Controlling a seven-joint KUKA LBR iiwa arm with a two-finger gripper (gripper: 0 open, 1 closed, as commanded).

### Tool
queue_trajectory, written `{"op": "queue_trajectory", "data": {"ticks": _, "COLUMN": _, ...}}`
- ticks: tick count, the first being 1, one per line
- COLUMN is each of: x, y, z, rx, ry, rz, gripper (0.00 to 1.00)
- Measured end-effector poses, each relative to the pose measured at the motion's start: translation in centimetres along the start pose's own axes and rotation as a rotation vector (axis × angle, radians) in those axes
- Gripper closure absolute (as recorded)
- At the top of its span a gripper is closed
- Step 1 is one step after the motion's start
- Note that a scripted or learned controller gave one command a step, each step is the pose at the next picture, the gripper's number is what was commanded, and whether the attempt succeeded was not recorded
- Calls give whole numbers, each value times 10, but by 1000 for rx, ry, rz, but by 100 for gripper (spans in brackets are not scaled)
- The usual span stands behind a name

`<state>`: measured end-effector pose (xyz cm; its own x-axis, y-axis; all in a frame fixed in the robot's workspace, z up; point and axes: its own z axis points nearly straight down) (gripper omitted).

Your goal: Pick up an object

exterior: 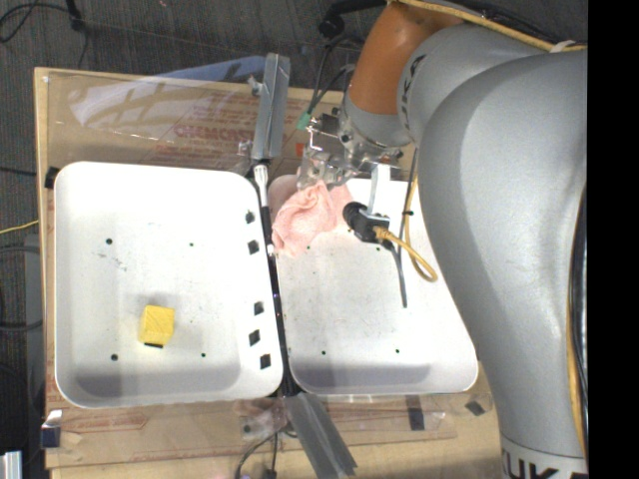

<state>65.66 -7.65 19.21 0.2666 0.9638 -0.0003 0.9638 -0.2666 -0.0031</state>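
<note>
Overhead slanted view of a tabletop (150,422) carrying two shallow white bins, set side by side.

One grey arm (499,198), with one orange band (384,53) above the wrist, descends over the far edge of the right bin (369,367). Its jaws (321,173) sit low at that edge, directly against one crumpled pink cloth (305,218). The cloth lies just below and slightly left of the jaws, bunched in the far left corner of the right bin, touching the divider between the two bins. The upper fold of the cloth appears to rise up to the jaws, but the wrist hardware hides the tips, so whether they stand apart, together or clamped on the cloth cannot be told.

One black and yellow cable (399,242) hangs from the wrist, to the right of the jaws, trailing over the right bin's floor.

The left bin (150,183) holds one small yellow block (157,324), well apart from the jaws, far down and to their left, near that bin's near wall.

One clear plastic sheet (160,118) lies on the tabletop beyond the left bin, left of the jaws.
</note>
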Motion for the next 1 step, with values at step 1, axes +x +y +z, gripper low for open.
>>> {"op": "queue_trajectory", "data": {"ticks": 1, "x": 26, "y": -39, "z": 2, "rx": 4, "ry": -1, "rz": -91, "gripper": 100}}
